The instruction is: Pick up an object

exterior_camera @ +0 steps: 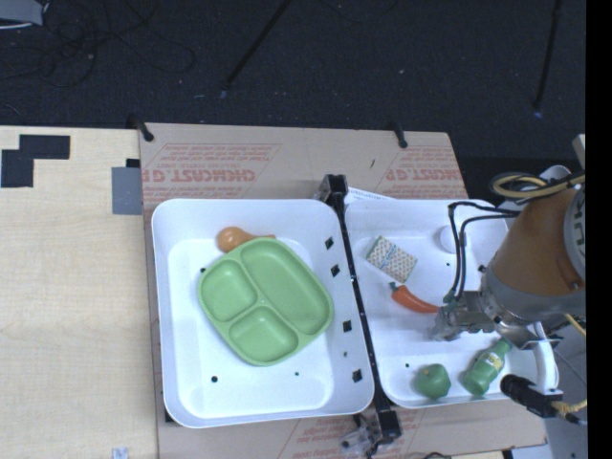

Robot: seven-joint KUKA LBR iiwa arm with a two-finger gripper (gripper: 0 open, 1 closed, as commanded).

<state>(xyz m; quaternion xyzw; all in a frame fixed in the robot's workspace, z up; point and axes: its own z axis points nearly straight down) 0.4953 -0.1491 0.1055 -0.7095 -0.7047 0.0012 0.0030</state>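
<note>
Hovering low in the right bin, the gripper is sitting beside the orange chili; its grasp is unclear.

- Even overhead light is bright on the two white bins, whose glossy walls wash out nearly to pure white.
- The floor beyond the bench is dim and grainy.
- Shadows are soft and short.
- Overall focus is slightly soft, with low resolution.

Right bin middle lies open; orange chili, green ball and bottle crowd its near side, seemingly apart.
</note>
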